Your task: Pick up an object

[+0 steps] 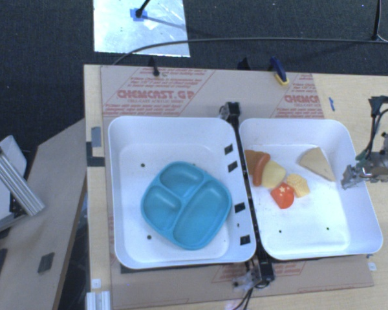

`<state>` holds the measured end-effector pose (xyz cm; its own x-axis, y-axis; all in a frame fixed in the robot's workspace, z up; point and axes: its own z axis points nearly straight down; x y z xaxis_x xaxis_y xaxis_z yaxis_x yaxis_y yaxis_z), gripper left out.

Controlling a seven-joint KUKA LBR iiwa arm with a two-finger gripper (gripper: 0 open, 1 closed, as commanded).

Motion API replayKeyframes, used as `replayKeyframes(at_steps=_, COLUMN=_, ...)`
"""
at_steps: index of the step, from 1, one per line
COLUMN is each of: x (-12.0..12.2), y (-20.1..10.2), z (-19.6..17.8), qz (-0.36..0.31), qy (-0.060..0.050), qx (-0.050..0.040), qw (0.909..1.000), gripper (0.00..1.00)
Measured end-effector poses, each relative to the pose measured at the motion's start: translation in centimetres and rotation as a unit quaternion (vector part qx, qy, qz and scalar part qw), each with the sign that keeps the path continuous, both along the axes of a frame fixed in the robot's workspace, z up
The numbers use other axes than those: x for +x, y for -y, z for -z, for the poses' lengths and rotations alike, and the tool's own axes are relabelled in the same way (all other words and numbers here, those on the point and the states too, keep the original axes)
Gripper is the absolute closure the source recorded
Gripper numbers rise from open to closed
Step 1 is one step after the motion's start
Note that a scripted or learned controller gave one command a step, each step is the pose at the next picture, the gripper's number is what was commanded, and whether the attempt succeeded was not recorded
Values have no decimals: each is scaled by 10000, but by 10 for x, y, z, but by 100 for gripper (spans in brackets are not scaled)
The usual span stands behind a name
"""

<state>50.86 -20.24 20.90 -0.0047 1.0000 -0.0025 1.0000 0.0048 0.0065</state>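
Several small toy foods (281,178) in right bin (359,237) look light, hard, slippery; wedge (317,163) suits flat-side pinch; hand (350,175) state can't tell.

Robot arm end (381,141), at the scene's right edge: slim grey metal gripper assembly (350,175) with pale metallic parts, thin dark cables looping above it, and a small tan-orange patch at the far upper corner.

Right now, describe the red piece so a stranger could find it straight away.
Look in the right-hand white bin, at the cluster of small food pieces near its left wall. The red piece is the lowest of that cluster, touching a yellow piece; it alone is bright red.
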Motion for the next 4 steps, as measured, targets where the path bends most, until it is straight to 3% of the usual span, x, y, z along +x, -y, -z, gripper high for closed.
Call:
replayKeyframes(at_steps=1, x=-3, y=4, z=-63, qz=0, qy=11, qx=-6, qw=10000, gripper=100)
replayKeyframes(at_steps=4, x=33, y=-168, z=-33, qz=-36, qy=-21, qx=25, qw=10000, gripper=100)
